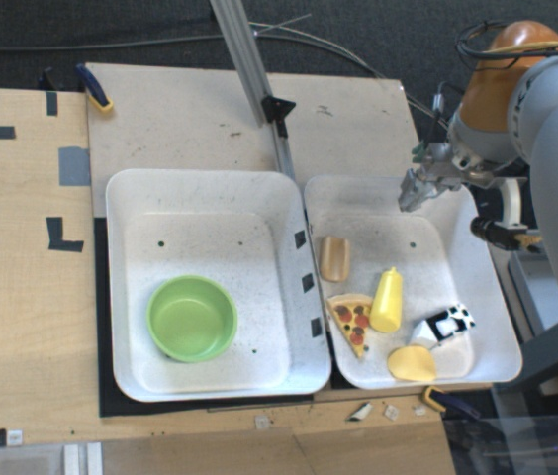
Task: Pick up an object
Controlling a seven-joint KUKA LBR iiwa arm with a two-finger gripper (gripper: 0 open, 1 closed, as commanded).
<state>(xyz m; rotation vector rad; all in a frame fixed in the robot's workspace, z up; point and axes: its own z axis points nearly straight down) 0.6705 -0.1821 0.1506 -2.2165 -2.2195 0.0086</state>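
Yellow lemon-like obj [413,364] at 5 o'clock, right bin [477,295]. Jaws [413,198] at 1 o'clock, state can't tell, nothing held. Approach phase; next: descend onto an obj.

A pale wooden bench [22,295] carries a lighter board [180,117] set across its back part, and 2 shallow white bins rest side by side on it over a black mat [102,315] that shows at the left and front edges. The left bin [121,265] and the right bin [482,305] touch along their shared rims. Grey and black tape patches [73,165] mark the wood at the left. A blue-and-yellow clamp [94,88] grips the board's back left corner, and another one [444,402] sits at the front edge, near small scraps [360,412]. A slanted metal pole [249,57] rises from the board between the bins.
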